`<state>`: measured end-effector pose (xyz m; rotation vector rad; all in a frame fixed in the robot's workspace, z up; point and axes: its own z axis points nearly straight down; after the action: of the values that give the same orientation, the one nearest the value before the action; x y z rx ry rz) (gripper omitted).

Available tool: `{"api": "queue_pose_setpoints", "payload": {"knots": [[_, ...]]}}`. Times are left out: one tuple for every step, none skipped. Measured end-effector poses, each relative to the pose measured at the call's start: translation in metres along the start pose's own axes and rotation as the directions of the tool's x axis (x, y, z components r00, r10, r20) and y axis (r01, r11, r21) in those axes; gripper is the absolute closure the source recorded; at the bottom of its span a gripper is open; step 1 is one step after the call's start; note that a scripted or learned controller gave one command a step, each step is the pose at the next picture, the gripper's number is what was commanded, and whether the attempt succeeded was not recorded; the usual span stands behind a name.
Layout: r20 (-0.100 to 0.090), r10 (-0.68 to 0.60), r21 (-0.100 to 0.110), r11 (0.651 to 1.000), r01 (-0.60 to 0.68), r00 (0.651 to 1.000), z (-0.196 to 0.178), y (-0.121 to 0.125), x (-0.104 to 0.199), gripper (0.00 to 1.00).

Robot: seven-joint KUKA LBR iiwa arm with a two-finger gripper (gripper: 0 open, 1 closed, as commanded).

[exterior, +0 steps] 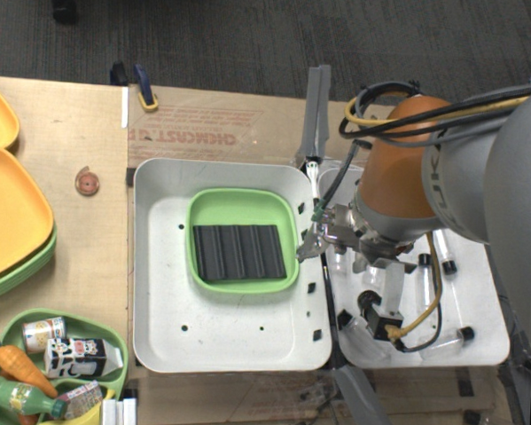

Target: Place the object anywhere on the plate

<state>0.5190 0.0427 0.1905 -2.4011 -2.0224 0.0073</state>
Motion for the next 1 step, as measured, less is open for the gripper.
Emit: {"api": "queue_pose_setpoints", "payload": {"knots": [[0.0,0.031,-0.002,1.0,-0.031,1.0,0.0001,0.0163,-0.0172,0.0]]}}
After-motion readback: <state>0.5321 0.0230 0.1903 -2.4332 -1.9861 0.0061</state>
